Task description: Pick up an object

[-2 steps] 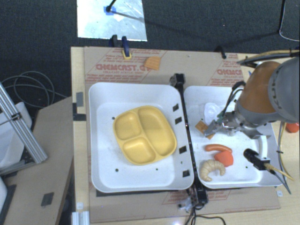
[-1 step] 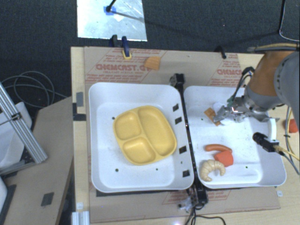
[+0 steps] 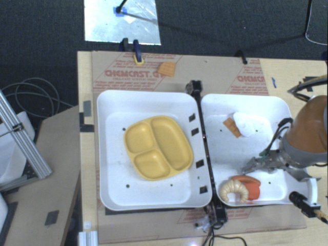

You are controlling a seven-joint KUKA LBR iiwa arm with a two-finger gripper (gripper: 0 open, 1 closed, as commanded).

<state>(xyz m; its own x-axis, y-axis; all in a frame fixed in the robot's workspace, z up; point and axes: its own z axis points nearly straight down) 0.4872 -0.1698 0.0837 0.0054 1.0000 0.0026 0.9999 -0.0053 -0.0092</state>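
- Camera view: two shallow white bins sit side by side on the bench, the left bin (image 3: 110, 137) and the right bin (image 3: 215, 137) meeting along a black divider (image 3: 201, 137) that serves here as the landmark.
- Left of the divider, a yellow three-compartment plate (image 3: 159, 146) lies flat in the middle of the left bin, one large section toward the divider and two smaller ones away from it.
- Right of the divider, toward the far side of the right bin, a crumpled white object (image 3: 249, 124) rests with a small orange-brown block (image 3: 231, 127) touching its divider-side edge.
- Right of the divider at the near corner of the right bin, a cream croissant-shaped toy (image 3: 234, 190) lies curled against a red-orange object (image 3: 251, 186); the two touch.
- The arm, with its orange band (image 3: 311, 124), reaches in from the right, well away from the divider.
- The gripper (image 3: 259, 163) is low over the right bin, just above the croissant and red-orange pair and apart from the white object; whether it is spread or pressed together cannot be told, and nothing is seen held in it.
- Beyond the far end of the divider, a small tan piece (image 3: 166, 68) lies on the cardboard outside the bins.
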